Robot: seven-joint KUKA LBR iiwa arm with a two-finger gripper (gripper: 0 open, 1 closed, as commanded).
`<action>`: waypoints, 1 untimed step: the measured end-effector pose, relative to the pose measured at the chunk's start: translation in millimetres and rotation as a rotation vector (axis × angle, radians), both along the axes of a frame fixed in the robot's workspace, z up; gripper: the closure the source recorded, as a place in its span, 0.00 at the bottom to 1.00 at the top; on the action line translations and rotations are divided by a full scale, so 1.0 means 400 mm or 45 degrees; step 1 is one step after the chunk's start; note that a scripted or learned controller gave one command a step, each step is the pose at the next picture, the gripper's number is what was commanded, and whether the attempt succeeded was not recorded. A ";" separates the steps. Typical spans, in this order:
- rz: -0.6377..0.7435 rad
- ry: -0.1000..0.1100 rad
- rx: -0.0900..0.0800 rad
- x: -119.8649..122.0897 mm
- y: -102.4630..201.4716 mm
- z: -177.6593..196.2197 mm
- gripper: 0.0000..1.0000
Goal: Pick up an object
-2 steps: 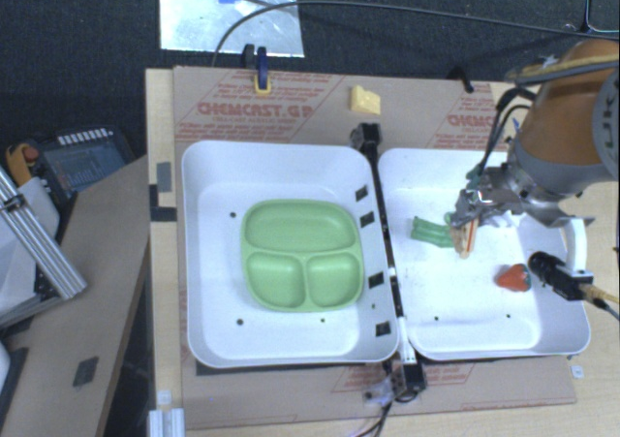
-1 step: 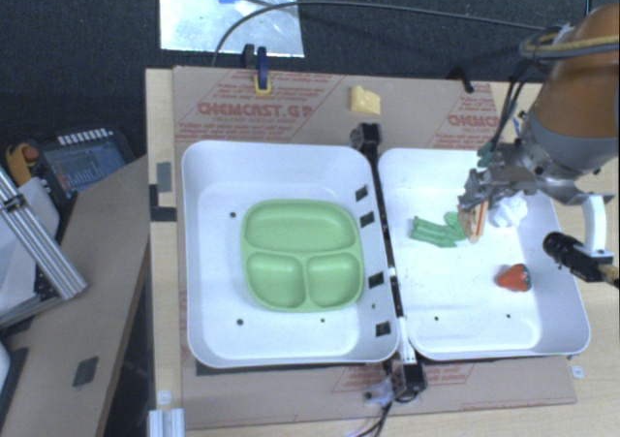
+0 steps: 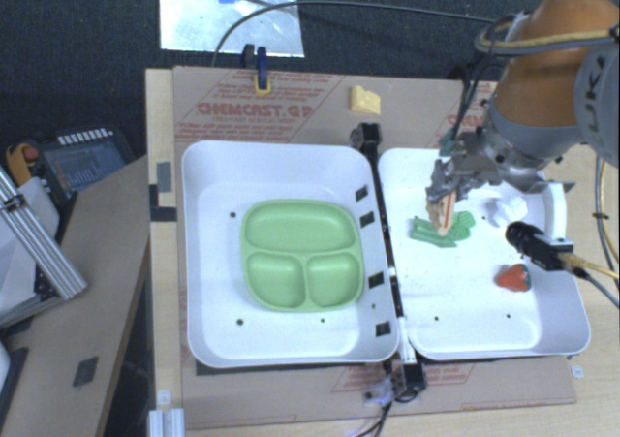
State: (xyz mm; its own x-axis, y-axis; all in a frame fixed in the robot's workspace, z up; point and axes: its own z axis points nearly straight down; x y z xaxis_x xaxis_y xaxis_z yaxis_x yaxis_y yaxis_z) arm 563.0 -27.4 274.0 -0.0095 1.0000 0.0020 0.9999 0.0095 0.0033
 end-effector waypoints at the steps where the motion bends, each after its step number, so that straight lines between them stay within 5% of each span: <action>1: -0.001 0.002 -0.001 0.033 0.101 -0.031 1.00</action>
State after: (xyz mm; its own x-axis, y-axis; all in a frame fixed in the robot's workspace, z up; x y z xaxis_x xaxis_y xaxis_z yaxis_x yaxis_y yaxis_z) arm 576.1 13.2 261.6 -0.0090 1.0000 0.0013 1.0000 0.0090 0.0021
